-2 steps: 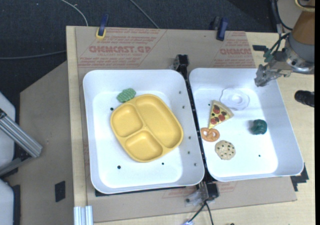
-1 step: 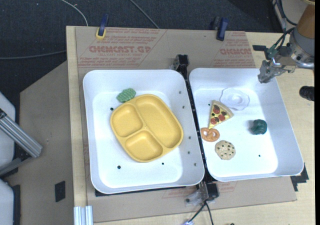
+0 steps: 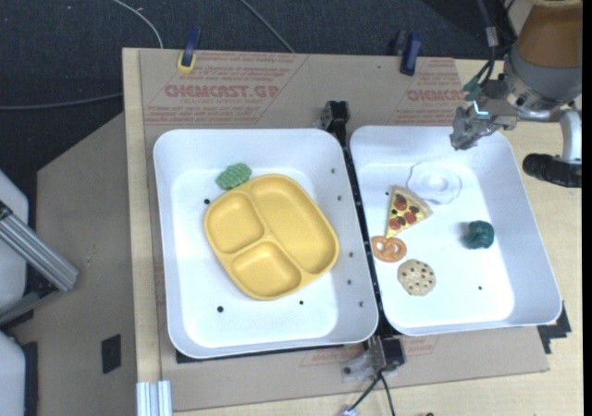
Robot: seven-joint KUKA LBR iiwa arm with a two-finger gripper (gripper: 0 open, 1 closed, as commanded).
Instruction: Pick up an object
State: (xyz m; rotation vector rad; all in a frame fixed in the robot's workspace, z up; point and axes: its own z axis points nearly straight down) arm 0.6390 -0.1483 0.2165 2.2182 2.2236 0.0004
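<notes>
The desk (image 3: pixel 277 81) is topped with a brown printed board, held at its far edge by two blue clamps (image 3: pixel 189 49), and stands on dark carpet crossed by cables. The left bin (image 3: pixel 176 248) holds a yellow divided tray (image 3: pixel 268 237) with a small green piece (image 3: pixel 234 176) touching its far-left corner. The right bin (image 3: pixel 527 220) holds a clear round lid (image 3: pixel 435 182), a pizza slice (image 3: pixel 407 211), a pretzel (image 3: pixel 388 248), a cookie (image 3: pixel 417 276) and a dark green lump (image 3: pixel 478 235) near the right wall. The end effector (image 3: pixel 465 135) hangs over that bin's far-right corner, apart from every item; whether it is open I cannot tell.
</notes>
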